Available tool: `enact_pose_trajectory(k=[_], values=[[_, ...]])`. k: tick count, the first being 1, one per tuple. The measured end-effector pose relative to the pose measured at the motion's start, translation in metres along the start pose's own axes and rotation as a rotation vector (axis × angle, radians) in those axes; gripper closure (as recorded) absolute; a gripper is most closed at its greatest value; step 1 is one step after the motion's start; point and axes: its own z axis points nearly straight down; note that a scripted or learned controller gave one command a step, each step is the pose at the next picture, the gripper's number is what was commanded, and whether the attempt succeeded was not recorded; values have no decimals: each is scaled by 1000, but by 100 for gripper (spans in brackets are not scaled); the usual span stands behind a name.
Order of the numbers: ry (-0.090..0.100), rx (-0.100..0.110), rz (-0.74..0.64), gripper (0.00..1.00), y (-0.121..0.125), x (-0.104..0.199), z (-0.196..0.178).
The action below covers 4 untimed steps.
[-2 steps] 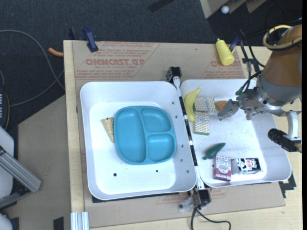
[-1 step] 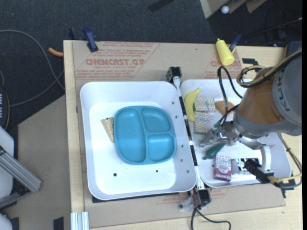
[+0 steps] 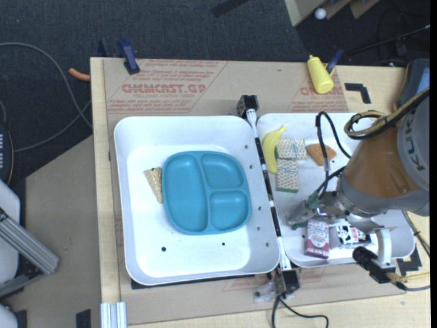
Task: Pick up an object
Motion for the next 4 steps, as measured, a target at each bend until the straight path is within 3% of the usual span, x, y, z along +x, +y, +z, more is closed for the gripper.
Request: enact_pose_trajectory(k=[1,2,3,4], values=[[0,-2,1,100,1,1,-10],[-3,-4,0,100,36,-41,-68],[-2,-4,-2,100,70,-26,-65],[-2,-6,-1,100,100,-8,-3]])
